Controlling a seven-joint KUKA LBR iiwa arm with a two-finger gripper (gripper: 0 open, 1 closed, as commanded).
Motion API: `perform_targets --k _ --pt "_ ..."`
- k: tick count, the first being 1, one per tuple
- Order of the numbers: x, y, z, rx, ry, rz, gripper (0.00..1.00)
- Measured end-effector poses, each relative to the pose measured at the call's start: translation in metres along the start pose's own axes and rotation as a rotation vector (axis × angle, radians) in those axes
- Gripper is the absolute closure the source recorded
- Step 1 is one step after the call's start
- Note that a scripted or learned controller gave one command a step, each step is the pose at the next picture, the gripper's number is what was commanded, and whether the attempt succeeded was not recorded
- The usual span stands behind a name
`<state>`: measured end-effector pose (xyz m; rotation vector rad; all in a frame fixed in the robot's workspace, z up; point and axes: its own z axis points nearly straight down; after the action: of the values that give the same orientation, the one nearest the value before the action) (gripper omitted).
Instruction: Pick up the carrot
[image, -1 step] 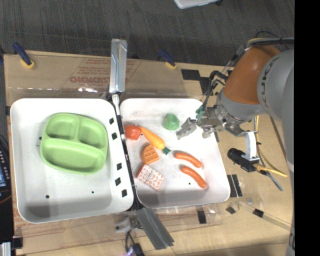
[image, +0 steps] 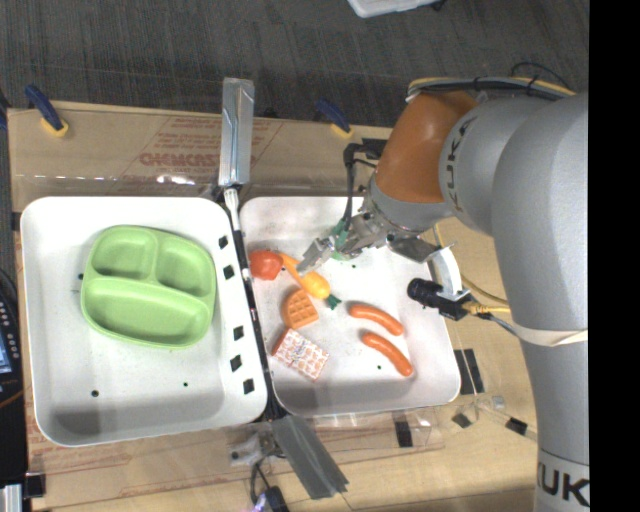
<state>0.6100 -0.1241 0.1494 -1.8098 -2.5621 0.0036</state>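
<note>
Reaching in from right of frame, grey arm (image: 520, 200) is hanging over right bin (image: 440, 375), gripper (image: 318, 253) sitting low at bin's upper left part. Finger spread: cannot tell, tips too small and blurred. Carrot (image: 308, 279) is lying just below gripper tips, beside tomato (image: 265, 264); contact unclear. Waffle (image: 300, 309), wrapped snack (image: 301, 353), two sausages (image: 380, 332) are lying lower in same bin. Green divided plate (image: 150, 284) is resting in left bin (image: 50, 400).

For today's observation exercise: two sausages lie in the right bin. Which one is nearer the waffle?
The upper sausage, just right of the waffle. The other sausage lies lower, towards the bin's right corner.
</note>
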Motion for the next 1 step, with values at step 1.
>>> perform_targets --k 1 --pt "0.0168 -0.0168 0.0588 0.000 0.000 0.259 0.00"
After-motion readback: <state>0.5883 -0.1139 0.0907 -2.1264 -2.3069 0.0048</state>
